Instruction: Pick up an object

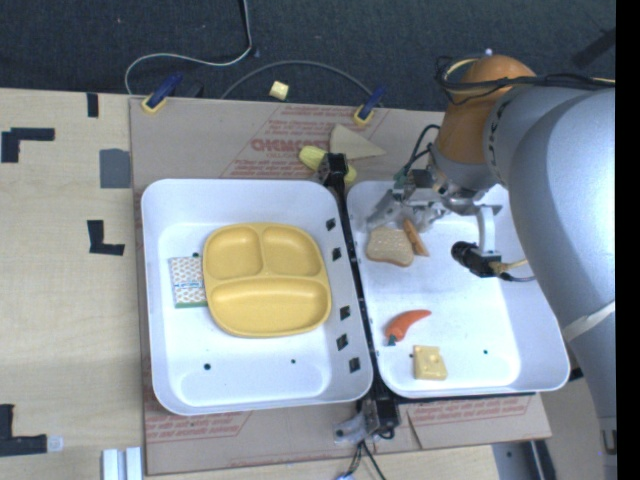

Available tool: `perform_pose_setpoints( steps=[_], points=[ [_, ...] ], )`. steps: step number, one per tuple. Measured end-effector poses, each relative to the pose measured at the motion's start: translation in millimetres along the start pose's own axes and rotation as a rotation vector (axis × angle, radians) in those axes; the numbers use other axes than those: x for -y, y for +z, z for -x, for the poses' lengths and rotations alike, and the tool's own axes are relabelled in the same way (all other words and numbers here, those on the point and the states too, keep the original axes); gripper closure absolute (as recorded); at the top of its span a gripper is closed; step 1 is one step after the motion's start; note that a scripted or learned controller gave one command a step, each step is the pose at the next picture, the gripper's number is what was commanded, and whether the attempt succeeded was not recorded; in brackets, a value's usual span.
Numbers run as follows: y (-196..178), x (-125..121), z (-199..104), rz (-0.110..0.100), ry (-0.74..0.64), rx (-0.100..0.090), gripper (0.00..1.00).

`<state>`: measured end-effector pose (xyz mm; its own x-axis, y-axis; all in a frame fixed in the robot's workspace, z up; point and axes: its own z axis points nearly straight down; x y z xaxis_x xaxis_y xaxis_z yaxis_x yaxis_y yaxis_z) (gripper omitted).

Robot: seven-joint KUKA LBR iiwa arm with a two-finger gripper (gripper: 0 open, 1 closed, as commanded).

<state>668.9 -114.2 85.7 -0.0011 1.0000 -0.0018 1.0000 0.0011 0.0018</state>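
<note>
Glossy, seemingly plastic yellow tray (268, 278)

Pale wooden bench (60, 298) under brown cardboard (270, 143), dark carpet (120, 18) behind.

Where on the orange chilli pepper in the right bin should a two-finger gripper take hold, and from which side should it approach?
Probably from above, gripping the orange chilli pepper across its thicker middle. It lies flat on the right bin floor, slanted, with bare floor on both long sides, so fingers closing across its narrow width should fit. Its tapered ends would likely slip.
</note>
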Motion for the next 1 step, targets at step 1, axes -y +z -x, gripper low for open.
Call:
perform_pose_setpoints(
  steps=[1],
  points=[
    [-11.0,-0.7,-0.3,0.002,-0.002,0.001,1.0]
  ],
)
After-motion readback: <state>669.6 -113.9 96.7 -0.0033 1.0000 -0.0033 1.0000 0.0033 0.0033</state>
